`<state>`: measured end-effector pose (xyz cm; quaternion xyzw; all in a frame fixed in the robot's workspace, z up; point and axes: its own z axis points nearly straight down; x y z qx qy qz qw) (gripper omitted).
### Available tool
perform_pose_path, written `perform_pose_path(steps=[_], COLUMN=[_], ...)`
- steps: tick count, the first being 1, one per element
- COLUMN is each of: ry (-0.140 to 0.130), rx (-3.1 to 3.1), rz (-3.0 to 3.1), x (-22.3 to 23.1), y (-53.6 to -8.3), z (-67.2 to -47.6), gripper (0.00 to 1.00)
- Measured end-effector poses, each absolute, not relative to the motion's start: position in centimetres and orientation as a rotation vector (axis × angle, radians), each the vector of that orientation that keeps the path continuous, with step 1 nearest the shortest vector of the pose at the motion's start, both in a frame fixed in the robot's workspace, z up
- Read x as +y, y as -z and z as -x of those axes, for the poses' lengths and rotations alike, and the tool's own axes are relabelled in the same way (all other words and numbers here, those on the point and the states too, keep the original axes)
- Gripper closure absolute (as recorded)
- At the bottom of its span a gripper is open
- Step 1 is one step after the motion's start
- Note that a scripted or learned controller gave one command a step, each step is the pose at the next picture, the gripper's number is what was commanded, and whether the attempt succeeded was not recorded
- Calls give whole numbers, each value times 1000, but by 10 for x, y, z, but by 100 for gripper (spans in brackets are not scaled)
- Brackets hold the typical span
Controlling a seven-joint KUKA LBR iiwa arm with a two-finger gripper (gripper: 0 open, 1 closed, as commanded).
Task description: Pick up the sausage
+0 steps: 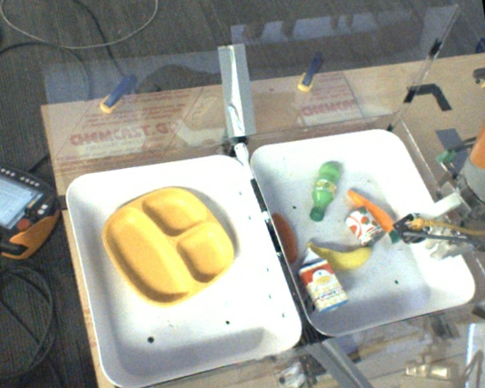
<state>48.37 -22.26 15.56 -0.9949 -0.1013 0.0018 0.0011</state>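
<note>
**Tool (438, 232) at right edge, sausage (283, 232) across the bin: wall-side pick looks risky**

- Tool sits low over the right side of the right bin (397, 293), arm coming in from the right. Released or clenched: cannot tell at this angle. Nothing visibly held.
- Sausage is dark red-brown and lies lengthwise, tight against the left wall of the right bin, beside the divider between the bins. It is well apart from the tool.
- Between the two: carrot (371, 210) and a small red-and-white container (361, 227) near the tool, then the banana (345, 257). The banana's left tip is just beside the sausage. Carton (323, 287) stands just near-side of the sausage. Green bottle (324, 188) lies on the far side, clear of it.

Risks, as I judge them:
- The wall is the main one. Any descent onto the sausage leaves little room on the wall side, so the tool could land on the rim or divider and close on nothing.
- A straight sweep leftward at low height would likely strike the carrot, container or banana and shove them into the sausage.
- The carton could tip if the tool comes in from the near side.
- The sausage is rounded and likely slick. An off-centre pinch could roll it harder into the corner.
- Its dark colour against the shadowed wall may throw off targeting.
</note>
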Motion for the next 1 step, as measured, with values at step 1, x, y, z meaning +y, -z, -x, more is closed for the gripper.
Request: perform_pose_path(steps=[1], ry=[-6], rx=[-319], rz=[3125], x=[-223], y=[-138], z=[-484], gripper=[100])
